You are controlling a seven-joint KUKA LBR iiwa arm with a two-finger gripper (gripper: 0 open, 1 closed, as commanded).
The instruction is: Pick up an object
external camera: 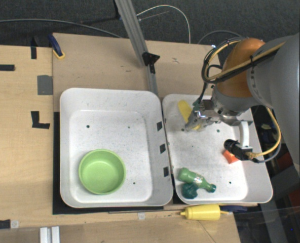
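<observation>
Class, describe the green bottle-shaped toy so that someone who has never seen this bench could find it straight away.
Start at the right-hand white bin, the one the arm reaches into. Look along its near edge: the green bottle-shaped toy lies on its side there. It is the only green thing in that bin; the yellow object sits at the far end, and the green bowl is in the left bin.

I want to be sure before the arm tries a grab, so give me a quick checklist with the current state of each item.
1. Gripper over the right bin: ok.
2. Gripper lined up with the yellow piece: ok, right beside it.
3. Yellow piece between the fingers: cannot tell.
4. Green bottle away from the gripper: ok, near the bin's front edge.
5. Orange object clear of the gripper: ok.
6. Green bowl out of the way: ok, in the left bin.
</observation>
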